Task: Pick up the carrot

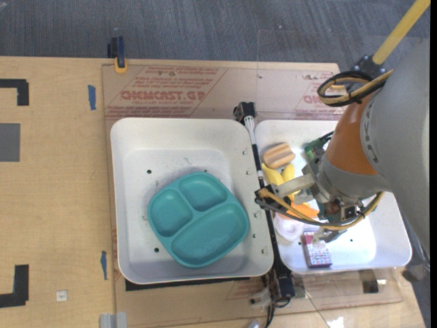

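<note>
Carrot (305,212): located in right-hand bin (392,241), left-centre area, partly covered by the arm's wrist and cabling. The visible portion is an orange strip. Long axis runs approx. left-to-right across the view, tilted slightly down toward the right. Which end is the tip: cannot tell, both ends are masked.

Arm (355,149): enters from the right, orange band above the wrist, wrist assy. positioned directly over the right-hand bin. Claw (326,214): sits low over the carrot area; state (apart/together) cannot be determined, since the wrist body and cables block the view.

Adjacent items, right-hand bin:
- Tan bread-roll-shaped item (278,155), toward the far-left corner.
- Yellow item (281,175), just below the roll and just above the carrot.
- Pale pink round item (288,229), near the bin's left wall, just below the carrot.
- Small purple-and-white packet (317,253), toward the bin's near edge.

Left-hand bin (136,156): contains a teal divided plate (198,219), three compartments, lying flat, rotated w.r.t. the bin walls.

Worktop (54,203): brown board surface w/ both bins side by side, touching along a central black divider.
</note>
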Motion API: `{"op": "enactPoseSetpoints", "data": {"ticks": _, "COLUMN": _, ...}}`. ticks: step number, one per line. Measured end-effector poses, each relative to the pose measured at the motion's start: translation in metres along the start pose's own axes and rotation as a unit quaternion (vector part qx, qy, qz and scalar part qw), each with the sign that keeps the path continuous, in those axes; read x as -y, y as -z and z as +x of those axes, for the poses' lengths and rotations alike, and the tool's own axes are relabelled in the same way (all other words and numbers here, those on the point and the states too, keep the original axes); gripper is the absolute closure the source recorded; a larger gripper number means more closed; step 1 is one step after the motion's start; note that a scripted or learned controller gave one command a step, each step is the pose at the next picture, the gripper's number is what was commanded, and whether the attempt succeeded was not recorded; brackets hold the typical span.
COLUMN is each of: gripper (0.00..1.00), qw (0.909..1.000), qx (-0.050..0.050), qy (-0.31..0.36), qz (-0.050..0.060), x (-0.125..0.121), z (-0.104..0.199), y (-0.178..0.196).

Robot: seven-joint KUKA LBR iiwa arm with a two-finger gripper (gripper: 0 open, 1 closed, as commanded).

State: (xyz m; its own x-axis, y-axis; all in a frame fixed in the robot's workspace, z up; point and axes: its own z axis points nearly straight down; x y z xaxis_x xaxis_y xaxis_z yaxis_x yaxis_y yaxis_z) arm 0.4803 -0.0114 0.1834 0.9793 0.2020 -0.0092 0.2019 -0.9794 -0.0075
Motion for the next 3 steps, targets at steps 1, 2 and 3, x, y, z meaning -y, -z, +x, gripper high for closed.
{"op": "enactPoseSetpoints", "data": {"ticks": 1, "gripper": 0.00, "qw": 1.0000, "qx": 0.000, "qy": 0.000, "qz": 0.000, "x": -0.0001, "z": 0.0000, "y": -0.0001}}
{"op": "enactPoseSetpoints", "data": {"ticks": 2, "gripper": 0.00, "qw": 1.0000, "qx": 0.000, "qy": 0.000, "qz": 0.000, "x": -0.0001, "z": 0.0000, "y": -0.0001}}
{"op": "enactPoseSetpoints", "data": {"ticks": 3, "gripper": 0.00, "qw": 1.0000, "qx": 0.000, "qy": 0.000, "qz": 0.000, "x": -0.0001, "z": 0.0000, "y": -0.0001}}
